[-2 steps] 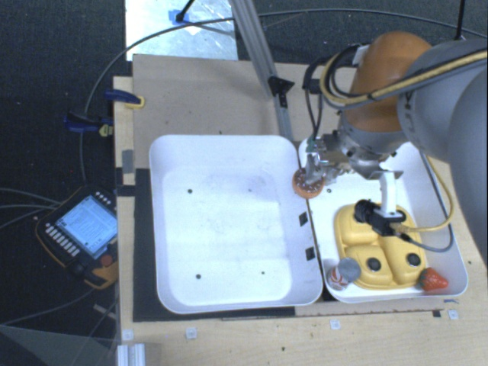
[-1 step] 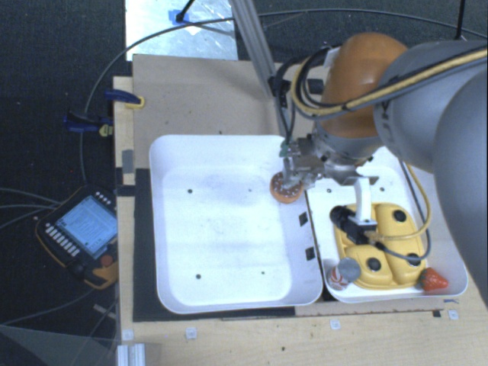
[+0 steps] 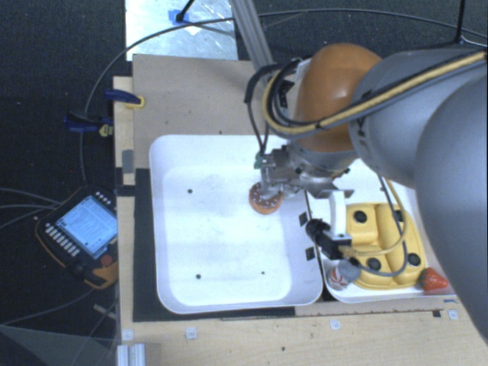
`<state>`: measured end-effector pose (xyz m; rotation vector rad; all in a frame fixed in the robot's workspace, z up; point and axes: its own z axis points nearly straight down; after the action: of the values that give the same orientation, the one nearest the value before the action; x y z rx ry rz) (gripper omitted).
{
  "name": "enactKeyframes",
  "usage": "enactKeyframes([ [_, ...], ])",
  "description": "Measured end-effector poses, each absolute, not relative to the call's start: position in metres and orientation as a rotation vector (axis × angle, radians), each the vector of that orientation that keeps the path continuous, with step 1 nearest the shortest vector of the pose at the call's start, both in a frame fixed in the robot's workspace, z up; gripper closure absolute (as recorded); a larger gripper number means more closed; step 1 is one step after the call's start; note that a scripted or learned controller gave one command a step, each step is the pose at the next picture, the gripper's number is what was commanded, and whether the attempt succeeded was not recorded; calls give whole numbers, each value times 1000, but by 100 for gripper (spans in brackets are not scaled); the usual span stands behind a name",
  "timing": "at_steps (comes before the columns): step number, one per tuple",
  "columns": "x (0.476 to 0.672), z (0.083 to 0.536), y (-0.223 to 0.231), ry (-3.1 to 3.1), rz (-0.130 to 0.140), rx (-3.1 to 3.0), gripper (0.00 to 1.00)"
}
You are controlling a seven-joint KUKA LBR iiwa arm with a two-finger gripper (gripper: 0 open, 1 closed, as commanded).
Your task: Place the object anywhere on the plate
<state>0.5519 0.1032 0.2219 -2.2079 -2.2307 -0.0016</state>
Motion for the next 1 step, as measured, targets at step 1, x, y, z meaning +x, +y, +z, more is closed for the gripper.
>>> enactKeyframes([
  [1,543,213,154,-2231,-1,-2209,100],
])
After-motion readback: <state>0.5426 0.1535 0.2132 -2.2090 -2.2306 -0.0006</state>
